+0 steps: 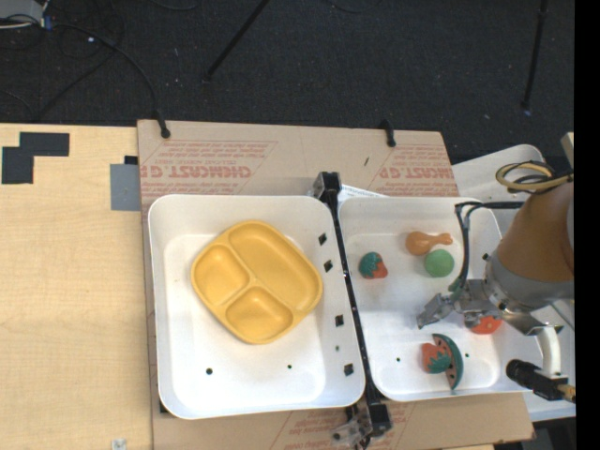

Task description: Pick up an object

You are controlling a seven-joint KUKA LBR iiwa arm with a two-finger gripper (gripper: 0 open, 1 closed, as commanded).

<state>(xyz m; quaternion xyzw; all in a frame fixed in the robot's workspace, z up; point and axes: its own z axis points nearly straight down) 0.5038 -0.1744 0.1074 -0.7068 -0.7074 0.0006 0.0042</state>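
Note:
In the right bin [394, 382] lie several small toys: an orange drumstick-shaped piece [427, 242], a green ball [438, 263], a small green and red fruit [373, 266] and a watermelon slice [443, 358]. A red-orange piece [485, 324] peeks out from under the arm's wrist. My gripper [442, 308] hangs low over the middle of the right bin, between the green ball and the watermelon slice. It touches none of the toys that I can make out. The wrist hides most of the red-orange piece.
The left bin [178, 364] holds a yellow divided plate [256, 280]. A black divider rail [343, 298] runs between the two bins. The arm's grey body with its orange band [544, 242] covers the right bin's far right side. Cardboard lies beneath both bins.

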